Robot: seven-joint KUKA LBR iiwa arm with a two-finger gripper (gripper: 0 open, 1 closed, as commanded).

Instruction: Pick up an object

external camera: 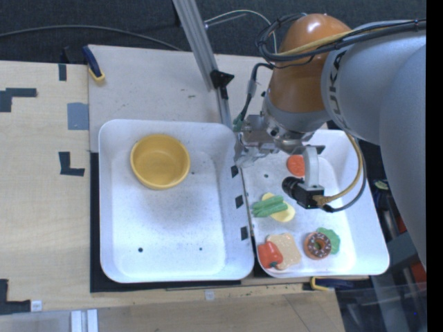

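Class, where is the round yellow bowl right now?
The round yellow bowl sits in the left white bin, near its upper-left corner, apart from the toy food in the right bin.

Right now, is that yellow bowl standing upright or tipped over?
Upright: the yellow bowl sits in the left bin with its round opening facing up and nothing visible inside.

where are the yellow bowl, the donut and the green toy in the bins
yellow bowl [160, 160], camera view, on its inner floor
donut [318, 245], camera view, on its sprinkled ring
green toy [268, 206], camera view, on its middle
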